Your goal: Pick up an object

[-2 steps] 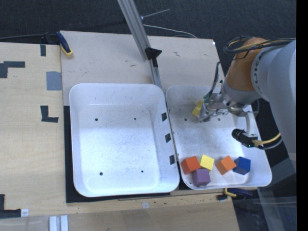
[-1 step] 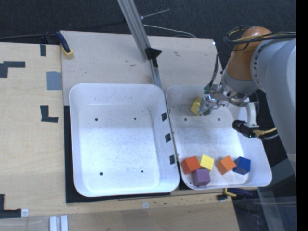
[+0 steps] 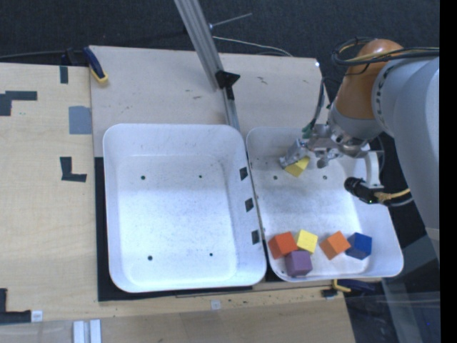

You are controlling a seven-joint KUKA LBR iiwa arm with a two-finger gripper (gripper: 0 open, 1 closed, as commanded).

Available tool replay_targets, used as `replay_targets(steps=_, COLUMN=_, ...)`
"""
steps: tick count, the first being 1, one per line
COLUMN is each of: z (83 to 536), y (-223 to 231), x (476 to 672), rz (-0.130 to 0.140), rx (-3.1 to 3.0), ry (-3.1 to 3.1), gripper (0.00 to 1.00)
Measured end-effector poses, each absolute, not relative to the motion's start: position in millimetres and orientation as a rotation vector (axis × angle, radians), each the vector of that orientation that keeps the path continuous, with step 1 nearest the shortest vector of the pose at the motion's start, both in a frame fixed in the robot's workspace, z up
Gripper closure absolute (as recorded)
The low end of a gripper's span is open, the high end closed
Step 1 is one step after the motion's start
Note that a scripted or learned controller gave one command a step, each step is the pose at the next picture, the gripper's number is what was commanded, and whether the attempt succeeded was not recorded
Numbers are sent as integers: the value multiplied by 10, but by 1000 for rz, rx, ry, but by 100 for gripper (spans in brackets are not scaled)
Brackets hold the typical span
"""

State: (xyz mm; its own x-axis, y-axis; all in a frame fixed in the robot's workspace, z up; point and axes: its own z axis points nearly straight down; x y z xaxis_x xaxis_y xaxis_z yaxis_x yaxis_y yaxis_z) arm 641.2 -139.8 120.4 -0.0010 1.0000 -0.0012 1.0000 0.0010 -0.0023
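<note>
Camera view: we are seeing the gripper grasping 1 yellow block over the right bin, so we are advising lifting straight up, slowly.

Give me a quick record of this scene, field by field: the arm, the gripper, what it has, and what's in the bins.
arm: reaches in from the right, over the right bin
gripper: near that bin's far end
held: a yellow block between the fingers
loose blocks: orange, yellow, purple, orange, blue, clustered at the right bin's near end
left bin: white, beside the right one
</note>
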Motion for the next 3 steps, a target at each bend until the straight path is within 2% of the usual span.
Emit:
replay_targets(steps=1, z=898, y=-1285, x=6746, rz=1, rx=-2217, ry=-2224, gripper=0)
replay_targets(steps=2, z=917, y=-1127, x=6284, rz=6, rx=-2218, ry=-2219, gripper=0)
replay_targets(steps=3, z=922, y=-1079, x=6778, rz=-2, rx=-2219, ry=-2226, gripper=0)
